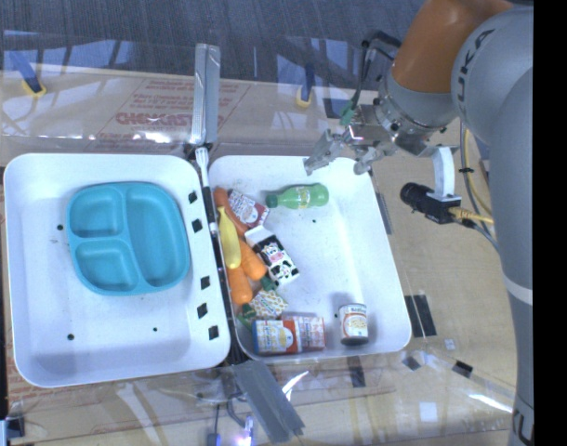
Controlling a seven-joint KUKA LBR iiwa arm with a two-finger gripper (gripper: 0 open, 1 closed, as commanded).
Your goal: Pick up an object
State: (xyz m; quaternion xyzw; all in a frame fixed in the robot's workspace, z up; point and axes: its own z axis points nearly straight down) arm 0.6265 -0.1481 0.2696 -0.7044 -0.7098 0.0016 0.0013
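Two white bins sit side by side on the table (98,110); the left bin (32,342) holds one blue divided plate (128,237); the right bin (381,277) holds one green bottle (298,196), one banana (229,239), one carrot (247,259), one can (354,323) and some small packets. With fingers spread and nothing between them, the end effector (337,161) hangs just above the bottle's far side.

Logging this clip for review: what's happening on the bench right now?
The KUKA arm reaches in from the right, its end effector open and holding nothing, raised over the far edge of the right bin. The green bottle lies just below it, beside a banana, carrot and can. The left bin holds a blue divided plate.
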